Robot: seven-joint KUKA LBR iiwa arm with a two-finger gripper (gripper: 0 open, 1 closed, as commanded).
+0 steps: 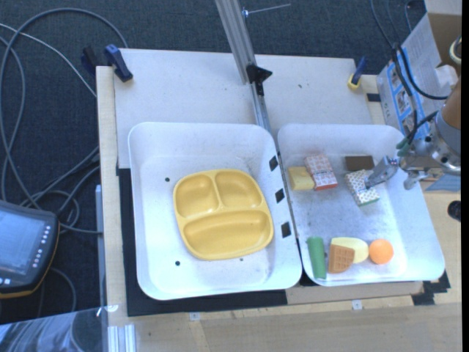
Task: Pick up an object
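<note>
My gripper (393, 178) hangs over the right side of the right bin (418, 226), open, with nothing between its fingers. Its left fingertip (379, 174) is just above and right of a white block with a green pattern (362, 190). A brown block (358, 163) lies just behind that one. Further left, a red-and-white patterned box (321, 171) lies beside a pale yellow block (299, 178). Along the bin's front edge lie a green cylinder (316, 257), a waffle-like piece (340, 258), a yellow lemon shape (357, 248) and an orange ball (380, 251).
The left bin (146, 196) holds a yellow divided plate (222, 213). A metal pole (234, 20) rises from behind the seam between the bins. Cardboard and cables (421, 57) crowd the right edge behind the arm. The middle of the right bin's floor (330, 215) is bare.
</note>
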